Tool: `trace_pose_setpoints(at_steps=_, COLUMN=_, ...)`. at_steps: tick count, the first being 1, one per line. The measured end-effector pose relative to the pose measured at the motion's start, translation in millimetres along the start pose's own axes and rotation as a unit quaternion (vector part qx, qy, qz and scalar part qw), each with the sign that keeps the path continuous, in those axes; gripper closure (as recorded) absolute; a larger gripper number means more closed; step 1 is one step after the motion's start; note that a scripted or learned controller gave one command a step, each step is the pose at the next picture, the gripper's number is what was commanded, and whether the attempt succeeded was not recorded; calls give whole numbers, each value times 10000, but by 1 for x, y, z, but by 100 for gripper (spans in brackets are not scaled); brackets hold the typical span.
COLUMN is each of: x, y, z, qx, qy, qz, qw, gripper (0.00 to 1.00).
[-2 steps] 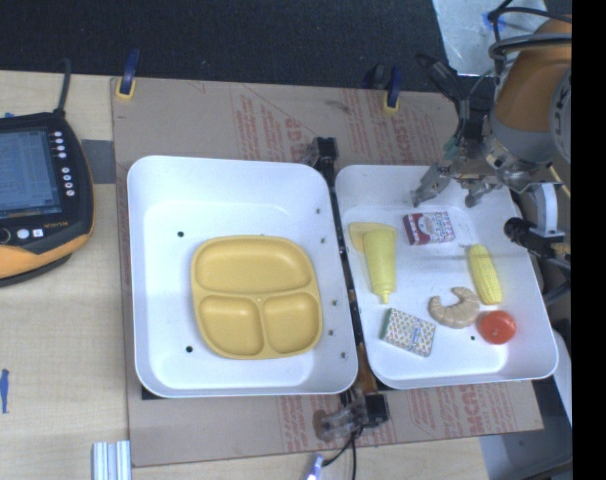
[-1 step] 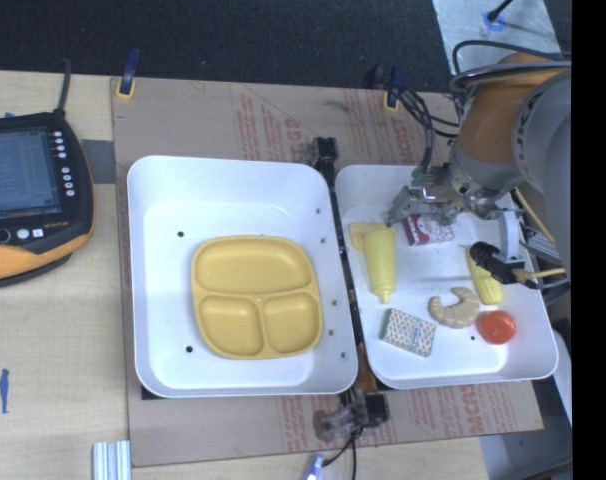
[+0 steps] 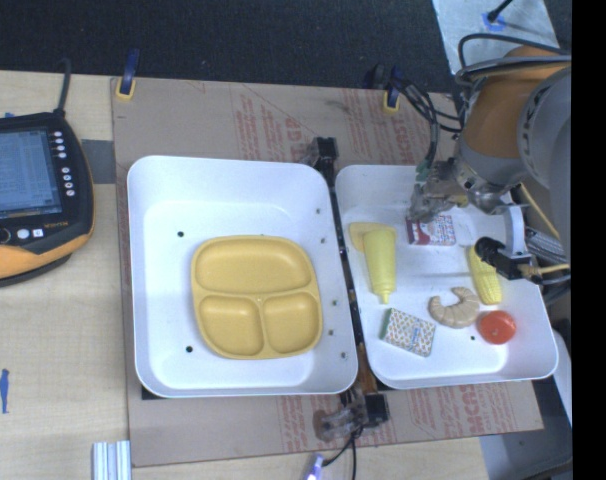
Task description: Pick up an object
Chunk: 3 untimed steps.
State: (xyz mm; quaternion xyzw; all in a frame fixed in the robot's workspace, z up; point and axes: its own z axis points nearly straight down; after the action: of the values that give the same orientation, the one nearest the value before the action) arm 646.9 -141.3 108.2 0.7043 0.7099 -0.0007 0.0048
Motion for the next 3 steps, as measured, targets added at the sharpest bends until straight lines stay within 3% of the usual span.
trace_pose_setpoints(at_steps=1, x=-11, y=-47, z=-22, qx=50, qy=31, qz=15, qw=10000, gripper=100)
trace_pose_setpoints(at_steps=2, x=34, y=-87, z=-80, qx=54, qy=37, qz=4, qw=10000, gripper=100)
trace_pose_setpoints(at_steps=3, x=13, y=-83, z=-87, qx=41, qy=34, qz=22, qw=10000, gripper=100)
